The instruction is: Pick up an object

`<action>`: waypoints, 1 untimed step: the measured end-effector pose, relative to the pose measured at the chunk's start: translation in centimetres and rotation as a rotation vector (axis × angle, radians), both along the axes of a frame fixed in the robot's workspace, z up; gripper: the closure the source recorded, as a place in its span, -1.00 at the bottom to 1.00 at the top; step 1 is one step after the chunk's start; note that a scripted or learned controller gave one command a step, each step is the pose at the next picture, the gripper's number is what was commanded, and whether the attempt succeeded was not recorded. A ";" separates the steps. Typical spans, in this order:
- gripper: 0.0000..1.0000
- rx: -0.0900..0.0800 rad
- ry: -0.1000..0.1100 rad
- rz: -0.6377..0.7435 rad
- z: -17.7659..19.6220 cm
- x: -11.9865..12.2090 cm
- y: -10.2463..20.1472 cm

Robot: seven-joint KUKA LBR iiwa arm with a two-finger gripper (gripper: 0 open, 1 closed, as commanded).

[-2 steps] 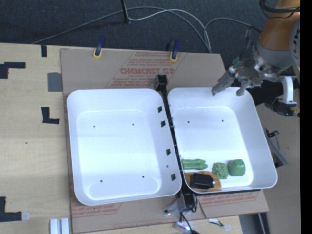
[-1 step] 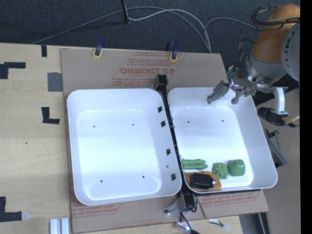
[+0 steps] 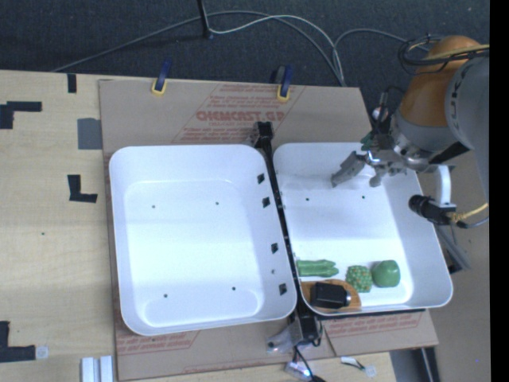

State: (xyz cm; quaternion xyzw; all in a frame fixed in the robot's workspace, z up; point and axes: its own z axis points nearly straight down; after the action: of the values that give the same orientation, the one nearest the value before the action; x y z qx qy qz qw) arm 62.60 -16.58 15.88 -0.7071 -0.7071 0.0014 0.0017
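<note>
My gripper hangs over the far part of the right bin, open, with nothing between its fingers. Along the near edge of that bin lie a long green pod, a bumpy green ball and a smooth green round piece. A black object rests on a small orange dish in the near left corner. All these things lie well toward the front of the bin, apart from the gripper.
The left bin stands beside the right one, with black clips along the divider between them. Both bins sit on a cardboard sheet held by clamps at the back. Cables run behind the bench.
</note>
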 end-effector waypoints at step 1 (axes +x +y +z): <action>-1.00 0.000 0.001 0.000 -5.0 0.8 -0.3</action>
State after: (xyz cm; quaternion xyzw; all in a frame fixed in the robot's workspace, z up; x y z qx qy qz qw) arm 63.37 -16.86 10.85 -0.7070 -0.7072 0.0015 0.0020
